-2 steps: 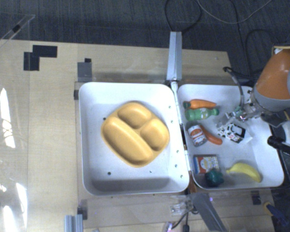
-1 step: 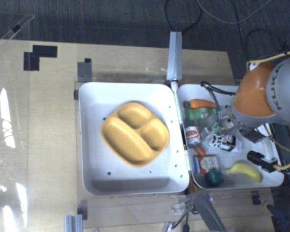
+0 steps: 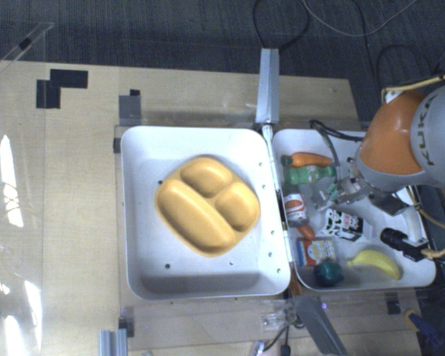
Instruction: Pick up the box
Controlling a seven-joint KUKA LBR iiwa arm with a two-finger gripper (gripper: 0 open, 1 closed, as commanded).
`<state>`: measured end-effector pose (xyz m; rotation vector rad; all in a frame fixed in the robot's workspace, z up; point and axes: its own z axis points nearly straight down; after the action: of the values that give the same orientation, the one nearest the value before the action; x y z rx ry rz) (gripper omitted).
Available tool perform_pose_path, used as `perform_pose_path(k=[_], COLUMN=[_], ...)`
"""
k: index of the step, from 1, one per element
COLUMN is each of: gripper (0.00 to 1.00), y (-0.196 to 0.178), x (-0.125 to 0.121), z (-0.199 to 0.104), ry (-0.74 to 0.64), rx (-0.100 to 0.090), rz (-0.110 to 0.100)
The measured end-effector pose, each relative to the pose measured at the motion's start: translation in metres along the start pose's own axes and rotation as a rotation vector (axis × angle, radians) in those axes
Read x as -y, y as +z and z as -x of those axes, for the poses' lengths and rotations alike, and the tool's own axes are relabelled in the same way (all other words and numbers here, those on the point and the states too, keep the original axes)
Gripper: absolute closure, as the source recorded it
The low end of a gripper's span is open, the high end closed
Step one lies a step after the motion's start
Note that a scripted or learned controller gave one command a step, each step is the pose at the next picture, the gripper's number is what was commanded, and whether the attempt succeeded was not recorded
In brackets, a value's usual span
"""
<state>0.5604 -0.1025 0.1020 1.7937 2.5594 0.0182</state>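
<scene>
A small black-and-white box (image 3: pixel 345 225) lies in the middle of the right bin (image 3: pixel 423 277). A second small box (image 3: pixel 316 251), printed in orange, blue and green, lies near that bin's front left. My gripper (image 3: pixel 339 193) hangs over the right bin's middle, just behind the black-and-white box and right of the green bottle (image 3: pixel 310 175). The arm's grey and orange wrist covers the bin's back right part. I see nothing held in the gripper.
The right bin also holds a carrot (image 3: pixel 310 159), a small can (image 3: pixel 294 208), a dark teal ball (image 3: pixel 328 273) and a banana (image 3: pixel 375 264). A large yellow loaf-like thing (image 3: pixel 208 204) fills the middle of the left bin (image 3: pixel 141 273).
</scene>
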Motion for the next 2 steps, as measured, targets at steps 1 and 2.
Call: perform_pose_path(k=[1, 2], gripper=[1.00, 1.00], y=[0.010, 0.011], x=[0.038, 0.031], z=[0.017, -0.024], ry=[0.275, 0.357], rx=[0.002, 0.004], rz=[-0.002, -0.003])
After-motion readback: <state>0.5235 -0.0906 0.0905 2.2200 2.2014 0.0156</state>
